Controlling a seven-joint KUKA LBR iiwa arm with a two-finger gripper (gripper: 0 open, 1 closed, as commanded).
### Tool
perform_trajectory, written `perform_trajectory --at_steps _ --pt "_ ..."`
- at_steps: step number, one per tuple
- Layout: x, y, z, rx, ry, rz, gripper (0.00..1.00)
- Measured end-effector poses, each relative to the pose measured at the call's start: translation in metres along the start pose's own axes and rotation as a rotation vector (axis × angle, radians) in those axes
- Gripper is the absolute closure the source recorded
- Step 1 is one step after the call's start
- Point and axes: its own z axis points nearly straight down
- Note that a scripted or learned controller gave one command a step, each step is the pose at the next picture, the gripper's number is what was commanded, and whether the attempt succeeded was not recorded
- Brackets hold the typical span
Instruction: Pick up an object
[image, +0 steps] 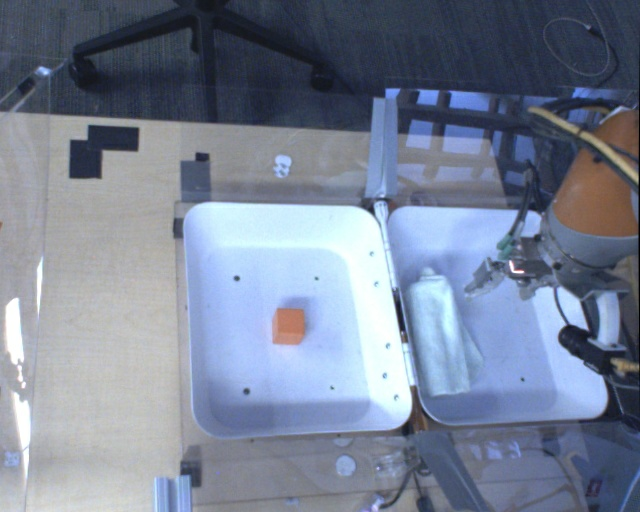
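Right now my gripper (487, 279) hangs over the right bin (560, 390), fingers spread and holding nothing, just beside the rolled white towel (438, 335) along that bin's left wall; orange cube (289, 326) sits mid left bin (220, 400).

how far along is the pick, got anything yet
Done: nothing lifted. The orange block sits in the left bin and the white rolled cloth lies in the right bin. In hand: the gripper is above the right bin, beside the cloth, holding nothing visible. Left: the grasp and the lift.
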Motion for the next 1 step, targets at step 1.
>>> perform_trajectory --at_steps 1 --pt "0.0208 -0.0022 0.0987 -0.014 -0.001 0.055 0.0"
